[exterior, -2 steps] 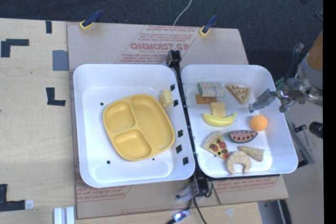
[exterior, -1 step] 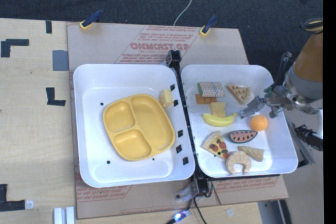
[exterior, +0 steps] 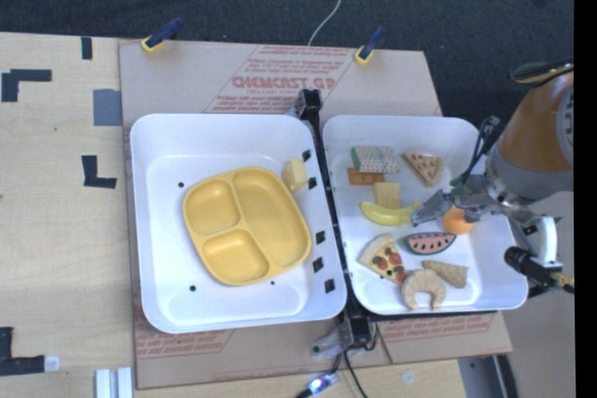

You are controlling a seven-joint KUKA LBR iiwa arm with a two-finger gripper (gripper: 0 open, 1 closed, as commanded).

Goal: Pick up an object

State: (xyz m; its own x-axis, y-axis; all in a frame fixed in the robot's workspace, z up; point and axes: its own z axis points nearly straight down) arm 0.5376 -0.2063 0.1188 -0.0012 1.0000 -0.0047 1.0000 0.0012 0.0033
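The camera looks down at a slant on two shallow white bins that stand side by side on a cardboard sheet point(exterior: 280, 79). In the left bin point(exterior: 154, 191) lies a yellow plate point(exterior: 245, 225) with three compartments, and a small pale yellow cheese piece point(exterior: 297, 173) rests just beside its upper right corner, near the wall between the bins. The right bin point(exterior: 466, 128) holds the toy food: a waffle-like block point(exterior: 375, 159) with a brown bar point(exterior: 365, 177) under it, a pizza wedge point(exterior: 424, 167), a yellow cube point(exterior: 388, 194), a banana point(exterior: 387, 215), an orange point(exterior: 457, 221), a watermelon slice point(exterior: 430, 243), a pizza slice point(exterior: 384, 257), a toast piece point(exterior: 447, 272) and a croissant point(exterior: 423, 290). The arm point(exterior: 536, 140) reaches in from the right, and its gripper point(exterior: 434, 208) is low over the middle of the right bin, between the banana and the orange, with the orange just beside it. Dark fingertips point(exterior: 423, 213) point toward the banana end, but if they are apart or together I cannot tell, and nothing is clearly seen between them
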